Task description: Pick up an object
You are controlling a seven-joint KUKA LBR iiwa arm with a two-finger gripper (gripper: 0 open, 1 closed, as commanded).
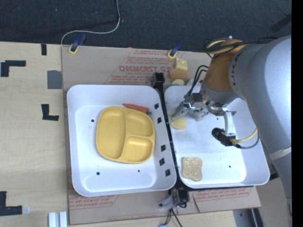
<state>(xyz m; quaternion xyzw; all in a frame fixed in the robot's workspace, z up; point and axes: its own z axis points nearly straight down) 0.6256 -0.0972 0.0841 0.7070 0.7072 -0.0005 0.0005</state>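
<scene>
Grey arm entering from the right, orange band above the wrist. Gripper lowered, pointing left; finger state not discernible.

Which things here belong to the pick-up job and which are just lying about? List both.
Part of the job:
- gripper, low over the right bin
- pale yellow piece by the gripper
- tan flat piece in the right bin

Just lying about:
- yellow divided plate in the left bin
- orange carrot-like piece behind the plate
- small blocks beyond the bins
</scene>
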